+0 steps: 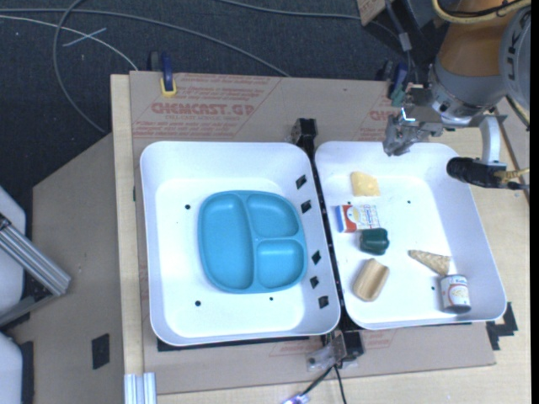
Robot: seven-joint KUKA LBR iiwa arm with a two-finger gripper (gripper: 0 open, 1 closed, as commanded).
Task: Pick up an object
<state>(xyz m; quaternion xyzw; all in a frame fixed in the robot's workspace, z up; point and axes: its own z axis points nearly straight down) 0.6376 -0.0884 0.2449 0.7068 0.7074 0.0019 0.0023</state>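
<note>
gripper [399, 141] above right bin's [480, 225] far rim — fingers' spread impossible to tell | nearest: yellow chunk [365, 183] — likely light, soft; pinch across short sides

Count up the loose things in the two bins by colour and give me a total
Blue: 1, divided tray, left bin
Yellow: 1, chunk
White, red and blue: 1, carton
Dark green: 1, lump
Tan: 2, roll, wedge
White can: 1
Total: 7
</note>
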